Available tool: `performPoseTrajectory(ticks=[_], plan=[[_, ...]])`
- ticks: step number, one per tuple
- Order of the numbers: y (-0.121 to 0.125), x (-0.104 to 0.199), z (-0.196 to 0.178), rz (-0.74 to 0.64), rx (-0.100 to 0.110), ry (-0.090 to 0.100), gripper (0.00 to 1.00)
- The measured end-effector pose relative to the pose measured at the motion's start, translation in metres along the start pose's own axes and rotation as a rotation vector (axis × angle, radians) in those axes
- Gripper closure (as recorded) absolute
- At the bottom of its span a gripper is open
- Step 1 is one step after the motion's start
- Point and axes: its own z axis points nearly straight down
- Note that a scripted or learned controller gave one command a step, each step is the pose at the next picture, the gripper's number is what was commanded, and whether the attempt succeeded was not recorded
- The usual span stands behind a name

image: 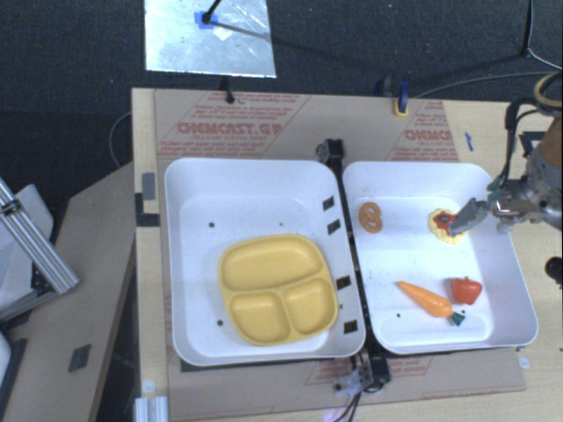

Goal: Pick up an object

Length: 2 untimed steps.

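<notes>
Yellow toy [442,225] with red top lies near right bin's [501,275] far wall, gripper [459,222] touching it. Hold unconfirmed; gripper state cannot be told. Judged light, rigid, smooth plastic; grasp across its narrow sides.

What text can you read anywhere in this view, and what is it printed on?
"CHEMCAST GP": red print on the brown sheet under the bins, behind the left bin.
"CHEMCAST": the same red print, smaller, behind the right bin; the rest of it is too blurred to read.
Faint red print on the sheet's front edge near the cables is unreadable.
No readable text on the yellow tray or the toys.
</notes>
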Motion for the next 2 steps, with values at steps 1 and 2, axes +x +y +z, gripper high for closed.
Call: performPoseTrajectory(ticks=[1,2], plan=[[0.005,0.009,0.055,0.0,0.003,0.001,0.0],[-0.004,0.01,0.113,0.003,0.005,0.002,0.0]])
